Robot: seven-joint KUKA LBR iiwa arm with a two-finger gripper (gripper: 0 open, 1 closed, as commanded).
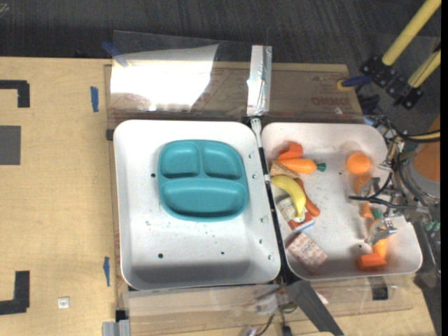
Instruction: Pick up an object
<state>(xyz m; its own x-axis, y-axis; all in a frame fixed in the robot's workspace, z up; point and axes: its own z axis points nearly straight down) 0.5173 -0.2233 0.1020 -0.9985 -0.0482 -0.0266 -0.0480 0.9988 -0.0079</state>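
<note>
A dark carpeted floor shows at twelve o'clock, behind a pale wooden bench (56,208) marked with black corner brackets and bits of blue tape. Two shallow white bins sit side by side on it. The left bin (140,250) carries a teal divided tray (203,179), its two small compartments toward twelve o'clock and the one long compartment toward six.

The right bin (329,140) holds the loose things. A banana (292,192) lies near the bin's nine o'clock wall, its long axis running from about eleven o'clock down to five, curving as it goes. Just above it a toy carrot (299,165) lies nearly crosswise, its green tip pointing to three o'clock. An orange ball (358,163) sits toward the bin's two o'clock corner. A small packet with a checked, printed face (306,250) lies at the bin's six o'clock side; its writing is too small to read. An orange block (372,260) rests by the five o'clock corner.

Faint reddish lettering on the brown board (322,93) at twelve o'clock cannot be read.

The gripper (378,208) sits at the bin's three o'clock side amid cables and dark metal parts, low over the bin floor; whether it is spread or pinched cannot be told, and nothing is plainly seen held in it.
</note>
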